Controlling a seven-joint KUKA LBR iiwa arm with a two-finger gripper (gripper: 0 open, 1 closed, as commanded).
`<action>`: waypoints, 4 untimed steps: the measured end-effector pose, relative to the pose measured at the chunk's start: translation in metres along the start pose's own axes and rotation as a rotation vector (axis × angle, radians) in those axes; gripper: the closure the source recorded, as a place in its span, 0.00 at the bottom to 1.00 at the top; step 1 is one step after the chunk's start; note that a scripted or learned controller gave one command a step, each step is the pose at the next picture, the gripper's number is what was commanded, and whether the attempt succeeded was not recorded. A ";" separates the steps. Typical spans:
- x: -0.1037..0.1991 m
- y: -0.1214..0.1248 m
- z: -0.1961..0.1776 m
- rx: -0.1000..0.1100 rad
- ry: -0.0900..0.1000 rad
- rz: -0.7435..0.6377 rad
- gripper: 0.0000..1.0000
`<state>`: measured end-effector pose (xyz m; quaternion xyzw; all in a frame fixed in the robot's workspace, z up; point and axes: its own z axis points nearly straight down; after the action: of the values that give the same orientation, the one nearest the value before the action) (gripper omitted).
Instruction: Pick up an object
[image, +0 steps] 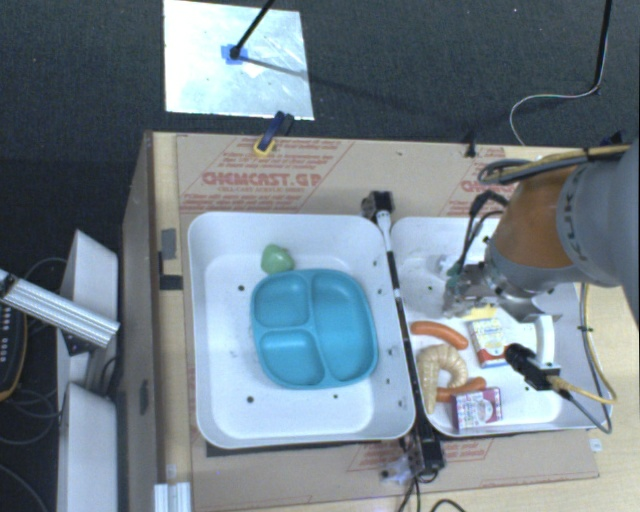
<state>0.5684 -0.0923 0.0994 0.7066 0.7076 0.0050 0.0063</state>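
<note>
Candidate objects in right bin (430, 240): orange sausage (440, 333), tan shrimp-like piece (440, 366), yellow-red box (488, 338), purple carton (476, 408). Gripper (462, 298) low just above sausage; finger state indeterminate. Left bin (230, 240): blue divided tray (312, 328), green object (277, 259).

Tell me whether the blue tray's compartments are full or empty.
Empty. The blue tray sits in the left bin with all three compartments bare; the green object lies beside its upper-left corner, not in it.
</note>
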 end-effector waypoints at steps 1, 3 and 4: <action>0.000 0.000 0.000 0.001 0.000 0.000 0.00; 0.009 -0.053 0.014 0.012 0.002 0.001 0.00; -0.013 -0.019 0.015 0.014 0.001 0.000 0.00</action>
<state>0.5493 -0.1049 0.0845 0.7067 0.7075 0.0005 0.0010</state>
